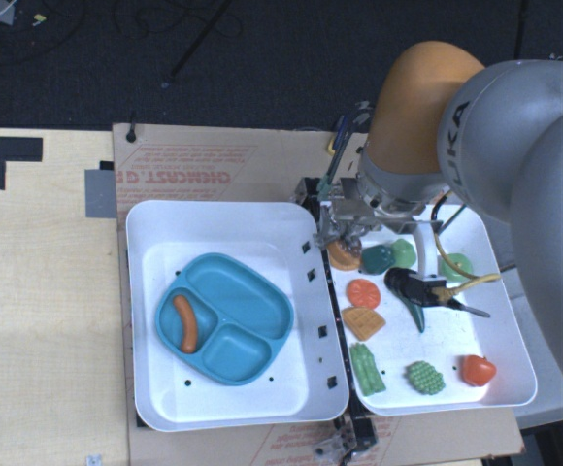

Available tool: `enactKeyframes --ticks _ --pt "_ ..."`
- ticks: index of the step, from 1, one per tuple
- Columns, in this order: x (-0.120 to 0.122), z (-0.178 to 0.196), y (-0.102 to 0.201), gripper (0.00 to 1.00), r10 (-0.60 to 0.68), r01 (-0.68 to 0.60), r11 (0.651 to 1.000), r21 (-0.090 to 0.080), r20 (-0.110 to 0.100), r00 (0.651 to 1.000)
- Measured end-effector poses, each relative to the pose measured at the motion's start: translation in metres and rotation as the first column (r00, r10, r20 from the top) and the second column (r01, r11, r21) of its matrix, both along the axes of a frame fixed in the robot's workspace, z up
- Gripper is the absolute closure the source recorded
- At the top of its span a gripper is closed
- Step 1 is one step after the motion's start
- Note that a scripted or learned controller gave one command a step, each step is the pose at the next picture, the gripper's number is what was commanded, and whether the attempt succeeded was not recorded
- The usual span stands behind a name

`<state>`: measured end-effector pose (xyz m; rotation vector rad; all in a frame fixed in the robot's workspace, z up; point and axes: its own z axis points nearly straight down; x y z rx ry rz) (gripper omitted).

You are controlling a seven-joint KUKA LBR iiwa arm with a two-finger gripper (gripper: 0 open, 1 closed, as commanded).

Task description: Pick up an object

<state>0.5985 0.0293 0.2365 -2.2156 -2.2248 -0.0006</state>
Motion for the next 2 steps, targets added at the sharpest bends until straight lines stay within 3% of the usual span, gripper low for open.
enactKeyframes --ticks 2 --pt "-0.0080 -0.0175 0.0039 1.00 -0.005 0.005 1.000 -0.002 -0.003 1.000"
